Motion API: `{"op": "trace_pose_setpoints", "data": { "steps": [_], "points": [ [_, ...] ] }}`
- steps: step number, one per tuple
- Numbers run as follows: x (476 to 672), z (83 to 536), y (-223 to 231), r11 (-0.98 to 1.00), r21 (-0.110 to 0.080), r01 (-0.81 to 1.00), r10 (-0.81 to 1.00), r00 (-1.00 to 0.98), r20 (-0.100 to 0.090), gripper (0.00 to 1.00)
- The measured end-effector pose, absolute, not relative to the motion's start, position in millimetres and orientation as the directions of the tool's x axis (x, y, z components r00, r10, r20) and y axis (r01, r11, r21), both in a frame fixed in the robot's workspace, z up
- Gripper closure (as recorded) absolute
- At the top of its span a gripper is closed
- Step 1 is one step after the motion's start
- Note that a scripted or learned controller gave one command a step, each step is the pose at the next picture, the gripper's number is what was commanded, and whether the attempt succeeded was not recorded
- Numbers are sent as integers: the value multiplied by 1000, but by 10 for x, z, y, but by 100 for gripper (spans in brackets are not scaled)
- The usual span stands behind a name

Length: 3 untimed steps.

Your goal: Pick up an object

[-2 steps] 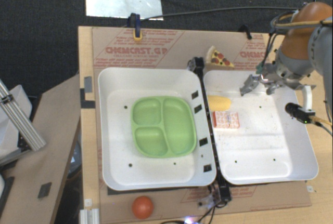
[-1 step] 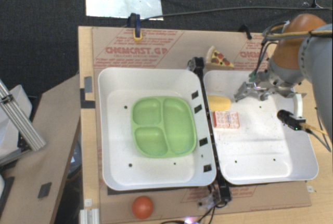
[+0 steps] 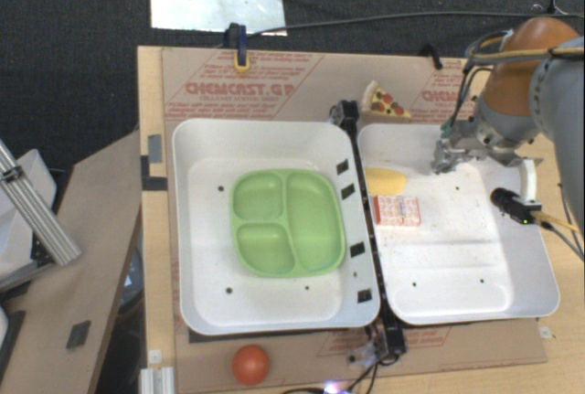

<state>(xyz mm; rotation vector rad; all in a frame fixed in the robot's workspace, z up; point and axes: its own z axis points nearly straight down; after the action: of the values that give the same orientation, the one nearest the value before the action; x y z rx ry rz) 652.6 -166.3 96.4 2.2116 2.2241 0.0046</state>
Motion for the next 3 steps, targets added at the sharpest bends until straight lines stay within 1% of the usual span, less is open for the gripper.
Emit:
{"op": "trace_pose_setpoints", "data": {
  "steps": [1,2,3],
  "points": [
    [6524,1614,-1632,5,9,1000,1000,-5,-2,100],
    [6519,2232,-1706,3,7,1000,1000,-3,-2,100],
    [6531,2644,-1706,6,6,1000,1000,-6,-1,100]
  ]
}}
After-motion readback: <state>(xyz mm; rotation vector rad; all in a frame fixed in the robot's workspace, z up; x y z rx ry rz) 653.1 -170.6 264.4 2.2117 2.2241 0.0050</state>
